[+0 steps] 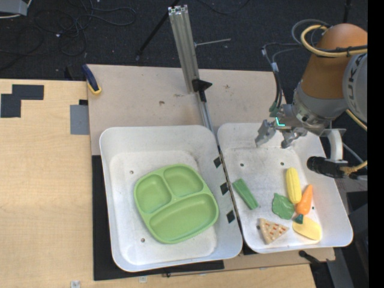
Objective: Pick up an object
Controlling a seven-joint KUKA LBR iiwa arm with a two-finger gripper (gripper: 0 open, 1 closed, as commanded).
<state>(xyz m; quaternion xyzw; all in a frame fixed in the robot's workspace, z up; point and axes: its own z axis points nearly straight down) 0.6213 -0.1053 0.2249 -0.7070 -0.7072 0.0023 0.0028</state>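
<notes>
Looking past the pizza slice, carrot and corn lying near the right bin's front, I see my hand hovering over its far edge, spread apart, carrying nothing. I think next comes dropping down to the corn.

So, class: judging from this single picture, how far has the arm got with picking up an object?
Nothing looks picked yet. The two-finger gripper hangs open above the far end of the right white bin, with nothing between its fingers. The green strip, yellow corn cob, orange carrot and pizza slice all lie in that bin. Left to do: descend, close on one, lift.
</notes>
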